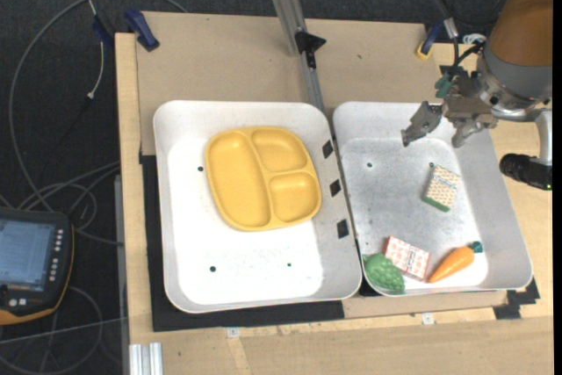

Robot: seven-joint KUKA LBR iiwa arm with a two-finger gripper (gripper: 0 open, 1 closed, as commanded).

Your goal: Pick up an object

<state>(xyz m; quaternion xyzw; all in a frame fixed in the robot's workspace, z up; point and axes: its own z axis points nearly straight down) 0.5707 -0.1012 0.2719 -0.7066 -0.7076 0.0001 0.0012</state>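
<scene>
A: So, how is the claw (446, 126) looking?

B: It is hanging over the far end of the right bin (373, 215), its two fingers (420, 126) spreading apart with nothing between them. It is holding nothing, so the pick is not yet made.

A: And what is waiting to be picked?

B: Nearest the claw, a small patterned packet (442, 187) is lying flat on the bin floor, a little toward the near side and well apart from the fingers. Farther on, along the near edge of the same bin, a toy carrot (455, 262), a red-and-white checked box (407, 258) and a green leafy toy (384, 273) are sitting close together, the box just beside the green piece. In the left bin (180, 215) a yellow divided tray (262, 176) is resting.

A: So what is left to do?

B: Nearly all of it, I judge: choosing a piece, coming down, closing and lifting. The packet seems the handiest candidate.

A: Anything you are struggling to see?

B: The arm's upper part (525, 9) is running off the frame's top right, and the wrist is covering part of the bin's far corner. I cannot tell how high the claw is hanging above the bin floor, and the packet's printing is too small to read.
</scene>
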